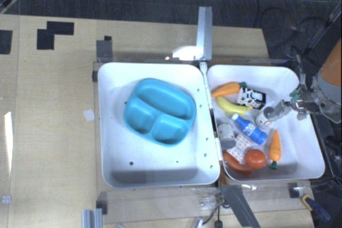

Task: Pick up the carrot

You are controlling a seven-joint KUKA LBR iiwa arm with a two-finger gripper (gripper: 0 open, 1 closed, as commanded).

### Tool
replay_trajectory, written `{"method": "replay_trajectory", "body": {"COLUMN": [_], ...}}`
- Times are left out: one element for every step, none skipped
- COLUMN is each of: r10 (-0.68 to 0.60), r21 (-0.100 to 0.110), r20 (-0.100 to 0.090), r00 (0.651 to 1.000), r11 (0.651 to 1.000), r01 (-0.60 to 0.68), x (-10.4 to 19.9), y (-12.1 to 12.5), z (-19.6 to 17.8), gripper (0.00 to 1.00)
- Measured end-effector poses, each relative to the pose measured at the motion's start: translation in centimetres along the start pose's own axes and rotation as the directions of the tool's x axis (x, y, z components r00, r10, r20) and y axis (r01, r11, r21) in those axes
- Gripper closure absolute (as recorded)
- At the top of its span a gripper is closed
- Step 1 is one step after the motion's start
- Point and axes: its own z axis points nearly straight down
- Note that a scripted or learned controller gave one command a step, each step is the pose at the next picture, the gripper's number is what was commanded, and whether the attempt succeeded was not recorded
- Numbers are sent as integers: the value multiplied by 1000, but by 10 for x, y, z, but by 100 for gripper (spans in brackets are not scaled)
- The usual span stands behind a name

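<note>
A pale wooden bench (48,131) stands before dark carpet and bears two shallow white plastic bins; the right-hand bin (307,160) is crowded with toy food around a small blue plastic bottle (251,131). The slim orange plastic carrot (274,147) lies just right of that bottle, apart from it, its green stub pointing toward the near wall. A second orange tapered piece (226,89), possibly another carrot, lies beyond the bottle beside a yellow banana (231,107). The grey gripper (272,112) hangs just beyond the bottle, not on the carrot; I cannot tell whether it is parted or closed. The carrot looks light, stiff and smooth, likely to slip, so grip across its thick middle.
</note>
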Motion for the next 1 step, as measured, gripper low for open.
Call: {"method": "replay_trajectory", "body": {"r10": [153], "r21": [-10], "r20": [2], "r00": [988], "r11": [988], "r01": [-153], "x": [-17], "y": [-37], "z": [103], "gripper": [0]}}
